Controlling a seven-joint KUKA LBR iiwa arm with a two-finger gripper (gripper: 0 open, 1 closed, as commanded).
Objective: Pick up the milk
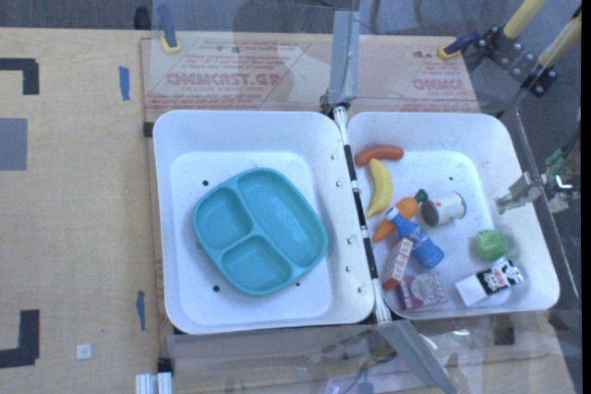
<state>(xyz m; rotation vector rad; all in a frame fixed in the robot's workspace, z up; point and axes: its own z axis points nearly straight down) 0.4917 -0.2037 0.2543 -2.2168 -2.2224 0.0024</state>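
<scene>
On the worktop (74, 226) sit two white bins: the left bin (175, 143) holds one teal plate (260, 231); the right bin (489, 138) holds one milk carton (492, 281), one banana (379, 186) and one sausage (379, 154).

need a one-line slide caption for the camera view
Overhead start: milk carton lies in the right bin near its front right corner among toy food; teal divided plate sits in the left bin.

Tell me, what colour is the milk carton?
White with black cow patches; the milk carton shows in the camera view.
</scene>
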